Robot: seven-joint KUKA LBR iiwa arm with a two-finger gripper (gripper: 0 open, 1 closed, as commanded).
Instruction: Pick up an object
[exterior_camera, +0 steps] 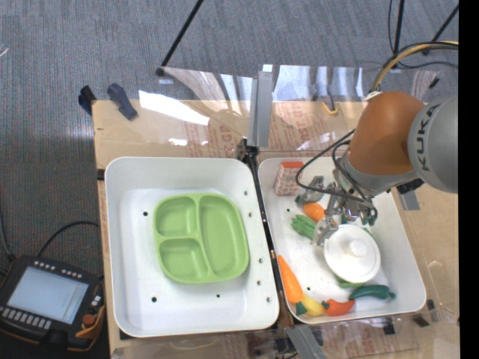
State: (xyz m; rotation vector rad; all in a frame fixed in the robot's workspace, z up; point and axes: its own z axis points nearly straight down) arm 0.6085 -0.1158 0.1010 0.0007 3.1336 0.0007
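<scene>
One tool (334, 217) hangs low in the right bin (408, 256), just above an orange and green toy vegetable (308, 217) and beside a white lidded bowl (352, 254); whether it is spread or pressed together cannot be told. Near it lie a pinkish carton (287, 177), a carrot (290, 277), and red, yellow and green peppers (340, 305), while a green divided plate (200, 237) sits in the left bin (123, 200) on the surface (194, 122).
</scene>
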